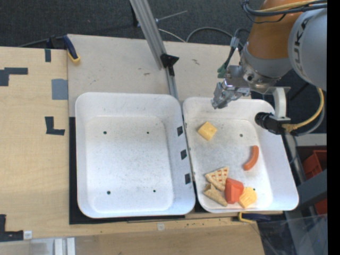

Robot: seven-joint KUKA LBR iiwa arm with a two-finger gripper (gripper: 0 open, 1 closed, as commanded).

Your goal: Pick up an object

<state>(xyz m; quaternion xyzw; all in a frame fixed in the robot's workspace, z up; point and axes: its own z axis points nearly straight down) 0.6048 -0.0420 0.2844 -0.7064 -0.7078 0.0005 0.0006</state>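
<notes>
Entry, pick-up task, status not begun in any visible sense: nothing is lifted, every item lies on a bin floor. My gripper (219, 103) hangs over the far rim of the right bin (276, 193), my fingers pointing down and toward the bin's far-left corner; they read as one dark cluster, so whether they are spread or closed I cannot tell, and I see nothing carried between them. Item one: yellow block (207, 130), lying alone just below and slightly toward the bin's middle from my fingertips, the nearest candidate, apart from everything else. Item two: orange sausage-shaped piece (251, 158), further in and off to the arm's side of my fingers, also on its own. Item three: a cluster at the near end of the bin, well apart from me, comprising tan waffle-like wedges (217, 178), a red piece (234, 190) and a yellow ridged piece (247, 197), all touching or crowding one another. Item four: left bin (85, 158), beyond my fingers to the side away from the arm. Outstanding, in my judgement: descent onto a chosen object, closing, and lifting; the lone yellow block looks the simplest pick, the cluster the likeliest to spoil a grasp.
</notes>
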